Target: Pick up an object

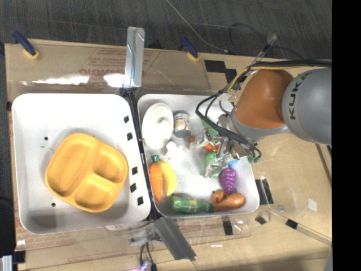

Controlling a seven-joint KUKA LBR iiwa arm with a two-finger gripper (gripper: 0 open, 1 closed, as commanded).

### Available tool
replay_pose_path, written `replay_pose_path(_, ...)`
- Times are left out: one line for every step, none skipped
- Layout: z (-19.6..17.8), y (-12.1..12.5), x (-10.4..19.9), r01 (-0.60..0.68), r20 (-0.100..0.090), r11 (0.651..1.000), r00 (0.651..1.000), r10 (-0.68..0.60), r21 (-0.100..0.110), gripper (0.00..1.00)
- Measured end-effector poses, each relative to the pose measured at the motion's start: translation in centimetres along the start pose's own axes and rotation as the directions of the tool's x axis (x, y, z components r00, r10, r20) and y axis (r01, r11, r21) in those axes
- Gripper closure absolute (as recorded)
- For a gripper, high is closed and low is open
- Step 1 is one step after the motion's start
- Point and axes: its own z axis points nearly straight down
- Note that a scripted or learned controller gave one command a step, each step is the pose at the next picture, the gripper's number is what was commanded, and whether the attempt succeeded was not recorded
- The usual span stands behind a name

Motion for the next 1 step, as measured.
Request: replay_pose_path(0.11,0.29,0.78,-0.029,-0.004,1.000,1.000,0.029,-0.003,0.00)
